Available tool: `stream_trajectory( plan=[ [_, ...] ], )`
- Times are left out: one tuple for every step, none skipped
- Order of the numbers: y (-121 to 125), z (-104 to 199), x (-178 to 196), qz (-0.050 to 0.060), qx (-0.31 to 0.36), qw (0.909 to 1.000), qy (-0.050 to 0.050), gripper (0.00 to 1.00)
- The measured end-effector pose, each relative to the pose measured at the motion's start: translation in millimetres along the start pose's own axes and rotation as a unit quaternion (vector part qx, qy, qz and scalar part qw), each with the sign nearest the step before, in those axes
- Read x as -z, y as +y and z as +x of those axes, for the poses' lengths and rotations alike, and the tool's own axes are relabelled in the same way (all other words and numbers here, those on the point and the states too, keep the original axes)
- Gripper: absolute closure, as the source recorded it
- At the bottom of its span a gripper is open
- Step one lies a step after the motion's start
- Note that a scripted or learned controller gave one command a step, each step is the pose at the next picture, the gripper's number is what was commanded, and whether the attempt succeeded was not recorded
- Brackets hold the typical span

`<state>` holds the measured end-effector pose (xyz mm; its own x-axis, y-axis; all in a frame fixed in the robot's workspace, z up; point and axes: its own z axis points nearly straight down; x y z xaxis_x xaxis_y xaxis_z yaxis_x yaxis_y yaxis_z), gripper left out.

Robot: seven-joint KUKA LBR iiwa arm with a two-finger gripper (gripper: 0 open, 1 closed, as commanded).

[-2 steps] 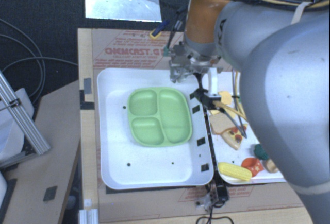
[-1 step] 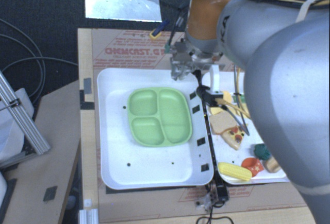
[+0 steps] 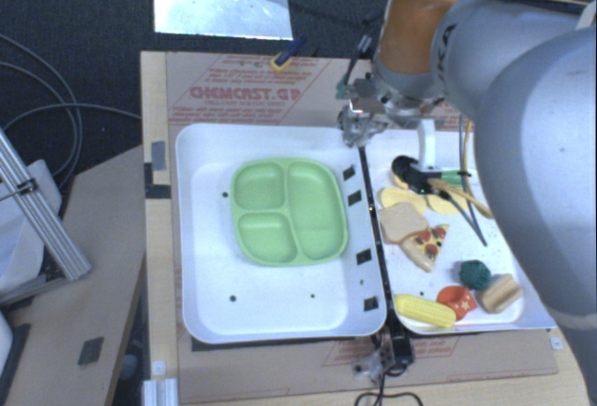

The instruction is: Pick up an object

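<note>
Hand (image 3: 359,129) — grip state cannot be told — is poised at the bins' far divider; green tray (image 3: 284,211) is seen left-below, toy food (image 3: 420,241) right-below.

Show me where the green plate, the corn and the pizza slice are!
green plate (image 3: 287,211): camera view, on the ridge where its compartments meet.
corn (image 3: 424,309): camera view, middle of the yellow cob.
pizza slice (image 3: 424,246): camera view, on its topped face.

Grey arm with orange wrist band (image 3: 420,12) enters from the right, its bulk filling the upper-right corner. Wrist angled down and left. Small metal two-finger hand (image 3: 357,129) hangs low at its end.
</note>
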<state>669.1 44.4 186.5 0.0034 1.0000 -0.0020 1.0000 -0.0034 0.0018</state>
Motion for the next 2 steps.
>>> stream_trajectory(
  plan=[
    [1, 4, 11, -0.002, 0.004, 1.0, 0.001, 1.0],
    [-74, 42, -3, 0.004, 0.005, 1.0, 0.002, 1.0]
  ],
)
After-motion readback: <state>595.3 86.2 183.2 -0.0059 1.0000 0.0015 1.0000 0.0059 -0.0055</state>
